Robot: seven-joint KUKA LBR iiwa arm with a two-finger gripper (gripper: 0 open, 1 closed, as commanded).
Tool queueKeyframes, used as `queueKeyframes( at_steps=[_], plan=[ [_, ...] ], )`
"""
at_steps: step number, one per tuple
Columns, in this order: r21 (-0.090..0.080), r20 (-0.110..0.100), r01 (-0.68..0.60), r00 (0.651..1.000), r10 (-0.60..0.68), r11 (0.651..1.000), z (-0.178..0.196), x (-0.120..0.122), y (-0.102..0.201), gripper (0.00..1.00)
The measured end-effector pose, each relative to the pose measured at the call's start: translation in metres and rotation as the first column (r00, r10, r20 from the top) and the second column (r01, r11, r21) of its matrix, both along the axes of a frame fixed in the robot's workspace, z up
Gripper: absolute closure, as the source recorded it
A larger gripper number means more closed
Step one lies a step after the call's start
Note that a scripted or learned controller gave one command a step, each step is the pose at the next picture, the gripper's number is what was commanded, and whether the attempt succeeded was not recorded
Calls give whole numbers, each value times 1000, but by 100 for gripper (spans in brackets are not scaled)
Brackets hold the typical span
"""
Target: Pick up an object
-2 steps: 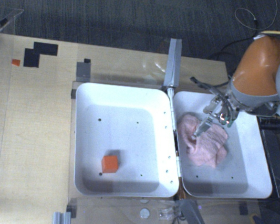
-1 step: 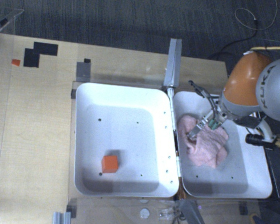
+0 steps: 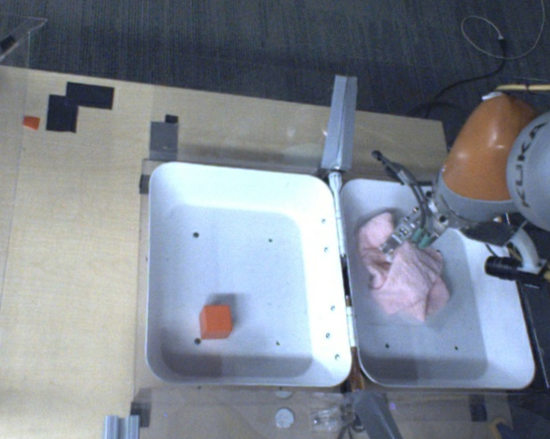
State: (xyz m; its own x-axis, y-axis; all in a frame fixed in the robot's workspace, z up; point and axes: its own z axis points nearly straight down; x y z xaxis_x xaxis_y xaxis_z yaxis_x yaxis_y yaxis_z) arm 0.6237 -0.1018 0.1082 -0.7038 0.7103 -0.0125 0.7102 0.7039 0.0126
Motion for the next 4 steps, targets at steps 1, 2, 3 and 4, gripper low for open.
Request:
queueKeyframes(
  at_steps=[1, 2, 3, 4],
  plan=[
    [1, -3, 235, 972, -235, 972, 128, 10, -10, 100],
    [0, -8, 74, 997, -74, 997, 97, 47, 31, 100],
    [0, -9, 72, 997, -72, 997, 98, 36, 16, 100],
    [2, -9, 194, 981, -194, 981, 101, 35, 71, 100]
  ],
)
